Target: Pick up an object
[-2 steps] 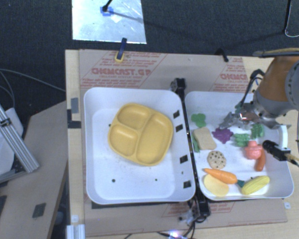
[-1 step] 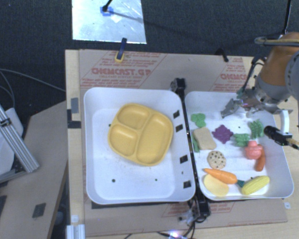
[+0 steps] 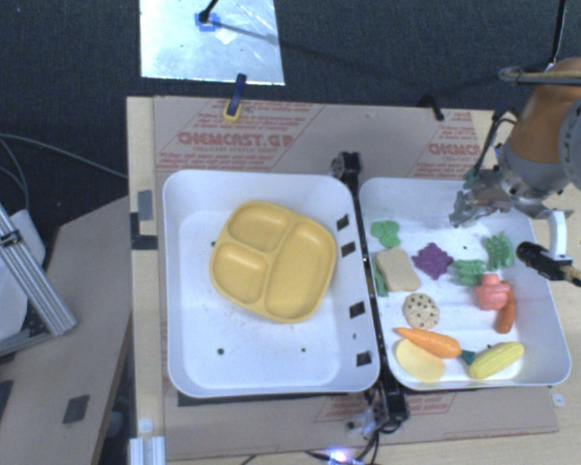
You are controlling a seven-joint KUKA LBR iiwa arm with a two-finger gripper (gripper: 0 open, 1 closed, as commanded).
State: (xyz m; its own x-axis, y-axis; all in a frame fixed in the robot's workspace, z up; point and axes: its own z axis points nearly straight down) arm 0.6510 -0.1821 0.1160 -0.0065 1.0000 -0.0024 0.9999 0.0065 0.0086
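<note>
Occupying the left bin (image 3: 189, 356) is a yellow divided plate (image 3: 273, 260), lying tilted. In the right bin (image 3: 552, 347), toy foods are spread: a green piece (image 3: 384, 231), a bread slice (image 3: 398, 269), a cookie (image 3: 421, 309), a carrot (image 3: 429, 341), a purple piece (image 3: 432, 259), a corn cob (image 3: 497, 358) and a red piece (image 3: 492, 293). The claw (image 3: 473, 206) is seen low over that bin's far side, above bare floor; nothing is seen held, and how far it is open cannot be told.
</note>
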